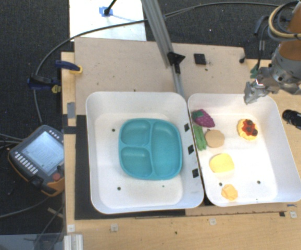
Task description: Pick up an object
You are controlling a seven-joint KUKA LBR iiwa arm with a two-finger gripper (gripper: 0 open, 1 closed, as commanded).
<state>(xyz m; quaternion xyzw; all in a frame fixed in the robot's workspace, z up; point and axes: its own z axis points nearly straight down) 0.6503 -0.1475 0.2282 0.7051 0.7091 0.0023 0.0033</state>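
The right bin [283, 155] holds several toy foods. A purple bunch of grapes [204, 118] lies at its upper left, with a green pod [199, 137] just below. Beside them rests a tan round cookie [215, 138]. A small pizza with red topping [248, 128] lies toward the upper right. A yellow block [221, 163] and a small orange piece [229, 192] sit lower down. My gripper [253, 92] hangs over the bin's upper right corner, above and to the right of the pizza, with nothing seen between its fingers.
The left bin [101, 155] carries a teal divided plate [150, 148]. A grey metal pole [161, 27] slants across the bench top. A teach pendant [38, 158] lies off the bench at the left. Cables run over the dark floor.
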